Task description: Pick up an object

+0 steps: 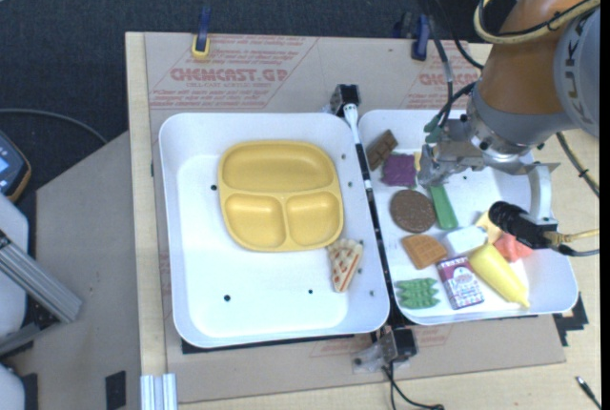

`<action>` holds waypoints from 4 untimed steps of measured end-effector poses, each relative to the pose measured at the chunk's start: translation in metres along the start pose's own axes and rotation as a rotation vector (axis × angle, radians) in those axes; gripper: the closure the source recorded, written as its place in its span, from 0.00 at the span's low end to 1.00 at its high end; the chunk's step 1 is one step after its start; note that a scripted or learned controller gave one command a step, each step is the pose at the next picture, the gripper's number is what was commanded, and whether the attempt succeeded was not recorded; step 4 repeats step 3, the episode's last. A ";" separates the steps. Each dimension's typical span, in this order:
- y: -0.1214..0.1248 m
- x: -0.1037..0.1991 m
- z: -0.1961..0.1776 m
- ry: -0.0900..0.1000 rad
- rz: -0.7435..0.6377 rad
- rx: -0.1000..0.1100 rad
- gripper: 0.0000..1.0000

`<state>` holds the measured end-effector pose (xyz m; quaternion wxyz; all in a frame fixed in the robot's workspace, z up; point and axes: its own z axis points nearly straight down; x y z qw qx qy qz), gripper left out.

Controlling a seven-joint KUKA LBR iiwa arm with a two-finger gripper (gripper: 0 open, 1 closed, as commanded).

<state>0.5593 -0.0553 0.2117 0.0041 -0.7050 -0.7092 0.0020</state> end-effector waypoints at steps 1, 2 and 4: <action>-0.014 0.028 -0.001 0.000 0.002 0.001 1.00; -0.010 0.030 -0.001 -0.003 0.004 -0.005 1.00; -0.008 0.035 -0.005 -0.003 0.005 -0.006 1.00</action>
